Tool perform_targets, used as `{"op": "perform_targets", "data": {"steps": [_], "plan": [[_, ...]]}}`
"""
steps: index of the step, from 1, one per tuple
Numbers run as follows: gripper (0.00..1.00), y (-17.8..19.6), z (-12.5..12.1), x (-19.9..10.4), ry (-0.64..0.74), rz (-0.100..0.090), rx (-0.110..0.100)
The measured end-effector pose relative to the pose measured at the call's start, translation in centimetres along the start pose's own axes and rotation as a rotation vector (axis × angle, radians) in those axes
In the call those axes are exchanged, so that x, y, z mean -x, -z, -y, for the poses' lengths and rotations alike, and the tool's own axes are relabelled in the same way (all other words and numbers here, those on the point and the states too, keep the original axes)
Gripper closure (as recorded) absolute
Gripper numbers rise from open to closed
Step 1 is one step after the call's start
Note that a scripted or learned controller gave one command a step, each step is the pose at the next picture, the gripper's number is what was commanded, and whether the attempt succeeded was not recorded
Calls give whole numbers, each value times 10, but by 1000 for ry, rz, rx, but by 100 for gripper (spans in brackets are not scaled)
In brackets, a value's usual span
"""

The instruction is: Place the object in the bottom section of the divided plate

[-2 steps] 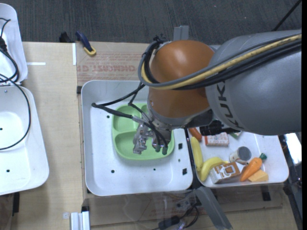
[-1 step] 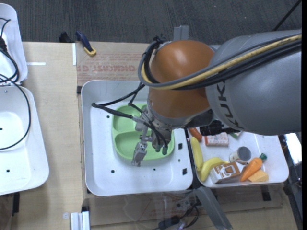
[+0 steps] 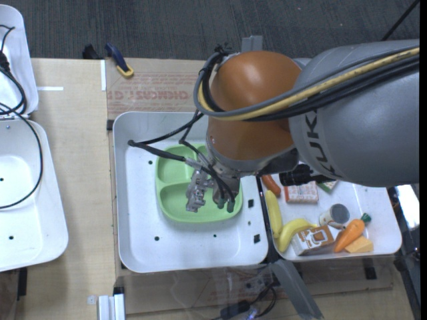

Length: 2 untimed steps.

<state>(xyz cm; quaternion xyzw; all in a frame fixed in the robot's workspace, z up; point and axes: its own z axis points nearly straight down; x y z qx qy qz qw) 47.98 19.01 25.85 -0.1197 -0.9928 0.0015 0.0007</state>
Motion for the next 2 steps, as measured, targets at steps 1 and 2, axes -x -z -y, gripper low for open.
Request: {"op": "perform_targets", "data": {"steps": [1,2], "plan": [[0,0,0,0,0,0,0],[100,8,0,1,1,0,-1]]}}
